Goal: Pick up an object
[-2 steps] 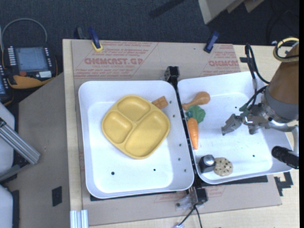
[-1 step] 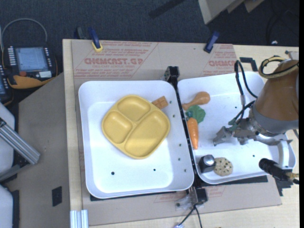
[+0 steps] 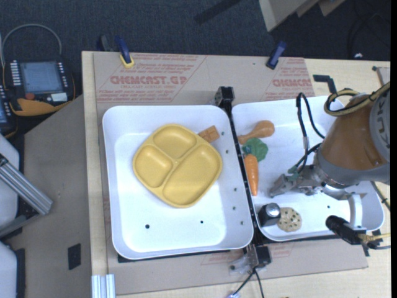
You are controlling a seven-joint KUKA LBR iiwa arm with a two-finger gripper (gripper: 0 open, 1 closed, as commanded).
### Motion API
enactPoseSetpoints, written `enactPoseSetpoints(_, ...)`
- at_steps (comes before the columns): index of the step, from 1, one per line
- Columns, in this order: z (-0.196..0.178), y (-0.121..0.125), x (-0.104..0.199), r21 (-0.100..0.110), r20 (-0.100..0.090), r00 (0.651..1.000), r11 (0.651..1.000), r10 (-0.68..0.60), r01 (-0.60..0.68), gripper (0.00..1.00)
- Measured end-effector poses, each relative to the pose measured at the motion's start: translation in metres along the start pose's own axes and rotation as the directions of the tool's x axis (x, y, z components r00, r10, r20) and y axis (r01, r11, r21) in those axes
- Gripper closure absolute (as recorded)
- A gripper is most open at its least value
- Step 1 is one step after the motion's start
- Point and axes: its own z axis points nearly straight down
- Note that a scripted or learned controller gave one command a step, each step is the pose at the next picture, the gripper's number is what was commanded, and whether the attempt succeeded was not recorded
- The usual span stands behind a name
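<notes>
The right bin (image 3: 347,113) holds several small things. An orange carrot (image 3: 251,172) with a green leafy top (image 3: 255,148) lies along its left wall. A tan drumstick-shaped piece (image 3: 257,130) lies just behind the carrot. Near the front wall rest a speckled cookie (image 3: 289,218) and a round black-and-silver object (image 3: 270,212). My gripper (image 3: 280,185) hangs over the bin's middle, right of the carrot and just behind the cookie. It is open with nothing between its fingers. The arm's orange band (image 3: 350,138) covers the bin's right part.
The left bin (image 3: 124,216) bears a yellow divided plate (image 3: 178,164), with a small brown block (image 3: 209,133) at its back right edge. Black cables (image 3: 304,120) loop over the right bin. A black clamp (image 3: 224,95) sits between the bins at the back.
</notes>
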Motion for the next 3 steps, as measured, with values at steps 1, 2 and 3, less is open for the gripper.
enactPoseSetpoints(1,-0.015,0.003,-0.001,-0.011,0.004,1.000,1.000,0.000,0.000,1.00)
enactPoseSetpoints(2,-0.074,0.012,-0.005,-0.009,0.003,1.000,1.000,-0.002,0.002,1.00)
enactPoseSetpoints(3,-0.119,0.010,-0.001,-0.008,0.003,1.000,1.000,-0.003,0.003,1.00)
